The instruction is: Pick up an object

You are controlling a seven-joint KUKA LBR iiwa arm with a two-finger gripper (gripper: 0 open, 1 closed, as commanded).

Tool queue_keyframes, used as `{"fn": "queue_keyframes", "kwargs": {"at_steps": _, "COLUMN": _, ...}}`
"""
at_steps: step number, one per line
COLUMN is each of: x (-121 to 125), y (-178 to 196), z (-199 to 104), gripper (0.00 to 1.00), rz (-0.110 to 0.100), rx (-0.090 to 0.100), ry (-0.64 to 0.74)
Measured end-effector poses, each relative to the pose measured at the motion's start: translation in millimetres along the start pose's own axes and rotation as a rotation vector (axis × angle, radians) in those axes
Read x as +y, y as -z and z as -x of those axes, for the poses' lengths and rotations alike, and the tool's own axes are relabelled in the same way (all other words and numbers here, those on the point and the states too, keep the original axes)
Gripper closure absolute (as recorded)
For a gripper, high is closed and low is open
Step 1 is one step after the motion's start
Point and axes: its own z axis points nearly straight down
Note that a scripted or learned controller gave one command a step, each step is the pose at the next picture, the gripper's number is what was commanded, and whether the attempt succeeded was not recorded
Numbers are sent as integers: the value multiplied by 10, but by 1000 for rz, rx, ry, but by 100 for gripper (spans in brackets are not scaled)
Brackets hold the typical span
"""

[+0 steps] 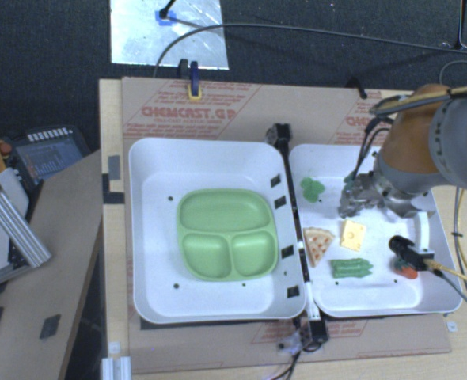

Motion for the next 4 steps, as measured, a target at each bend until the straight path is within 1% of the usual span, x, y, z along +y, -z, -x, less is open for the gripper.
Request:
{"fn": "queue_keyframes", "kwargs": {"at_steps": 1, "x": 1, "y": 598, "z": 94, "gripper": 100, "rz": 6, "rx": -2, "ry": -2}}
{"fn": "queue_keyframes", "kwargs": {"at_steps": 2, "x": -23, "y": 1239, "z": 99, "gripper": 100, "rz": 7, "rx": -1, "ry": 3}}
{"fn": "queue_keyframes", "kwargs": {"at_steps": 3, "x": -15, "y": 1313, "z": 99, "gripper": 100, "rz": 1, "rx": 0, "ry": 3}}
{"fn": "queue_keyframes", "kwargs": {"at_steps": 4, "x": -65, "y": 1211, "z": -423, "gripper": 100, "rz": -1, "rx": 2, "ry": 8}}
